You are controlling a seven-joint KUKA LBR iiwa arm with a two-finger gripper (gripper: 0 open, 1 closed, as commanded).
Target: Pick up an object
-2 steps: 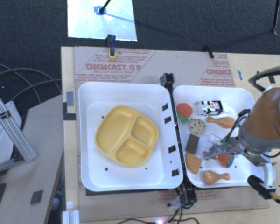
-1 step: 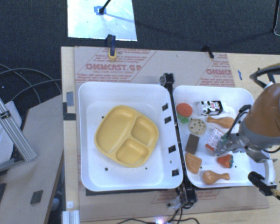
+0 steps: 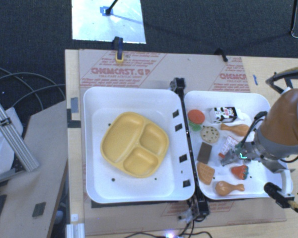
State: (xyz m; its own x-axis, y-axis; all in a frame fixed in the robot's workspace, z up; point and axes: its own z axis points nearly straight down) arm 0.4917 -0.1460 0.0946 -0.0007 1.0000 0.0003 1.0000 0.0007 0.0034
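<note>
Pincer (image 3: 230, 155), grip state indiscernible, low in right bin (image 3: 260, 102) among toy foods; yellow tray (image 3: 134, 144) in left bin (image 3: 97, 133).

2 white bins: left bin (image 3: 92, 148), right bin (image 3: 260, 103). Left bin holds 1 pale yellow tray (image 3: 134, 144). Right bin contents: red-orange round piece (image 3: 196, 116); beige cookie (image 3: 209, 134) with dark speckles; black-and-white carton (image 3: 224, 114); dark brown slab (image 3: 205, 152); orange wedge (image 3: 205, 172); 2 tan drumsticks (image 3: 229, 187); red strawberry (image 3: 240, 171) with green top. Arm (image 3: 285, 125) shows orange-brown above grey. Bench board (image 3: 159, 68) is tan with red lettering.
</note>
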